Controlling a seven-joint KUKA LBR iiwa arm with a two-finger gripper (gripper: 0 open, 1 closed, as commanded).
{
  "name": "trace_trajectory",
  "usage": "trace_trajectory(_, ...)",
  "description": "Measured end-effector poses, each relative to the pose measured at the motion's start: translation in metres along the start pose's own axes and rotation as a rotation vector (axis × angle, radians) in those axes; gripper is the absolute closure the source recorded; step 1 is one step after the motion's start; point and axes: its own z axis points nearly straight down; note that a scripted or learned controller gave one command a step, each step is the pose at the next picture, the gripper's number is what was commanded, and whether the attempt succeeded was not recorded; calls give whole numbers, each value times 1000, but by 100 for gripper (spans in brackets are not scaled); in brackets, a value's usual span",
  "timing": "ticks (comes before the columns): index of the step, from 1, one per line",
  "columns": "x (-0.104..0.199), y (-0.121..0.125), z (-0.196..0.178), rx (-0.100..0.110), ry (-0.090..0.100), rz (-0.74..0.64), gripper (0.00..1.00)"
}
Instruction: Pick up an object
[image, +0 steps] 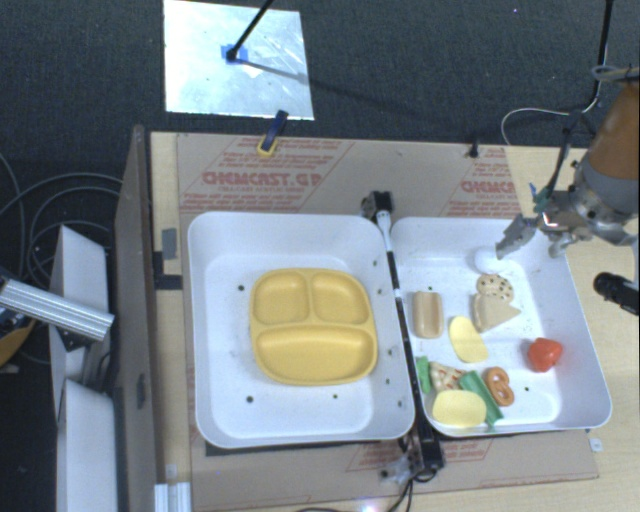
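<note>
Camera view, looking down at a slant on the bench. My arm (610, 160) enters from the right, and my claw (535, 235) hangs over the far edge of the right bin (590, 400). Its two fingers (516, 238) are spread apart, and nothing sits between them. One finger points down toward a small white object (487, 260) that lies just beside it on the bin floor; whether they touch cannot be told.

The right bin holds the items for picking. Near the white object lie a speckled cookie (494, 287) and, touching it on the near side, a pale wedge (495, 314). To their left, close to the divider, lies a tan bread-like piece (428, 313). Beside it is a yellow oval slice (467, 339). Toward the bin's right side sits a red tomato-like piece (545, 354), apart from the rest. At the near edge is a cluster: a second yellow piece (458, 408), green strips (482, 397), a small brown-and-white item (445, 378) and an orange ring (498, 386), lying against one another.

The left bin (225, 400) holds a yellow compartment tray (312, 326) with two small wells on its far side and one long well on its near side. The tray lies flat near the bin's centre.

Both bins rest on a brown cardboard sheet (330, 165) printed with red letters.
</note>
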Motion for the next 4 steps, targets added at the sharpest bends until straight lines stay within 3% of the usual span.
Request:
trace_trajectory(1,5,-53,101,13,4,3,0)
trace_trajectory(2,-21,-31,29,-7,-3,2,0)
trace_trajectory(3,60,-31,58,2,4,-8,0)
trace_trajectory(4,13,-13,61,-3,-1,3,0)
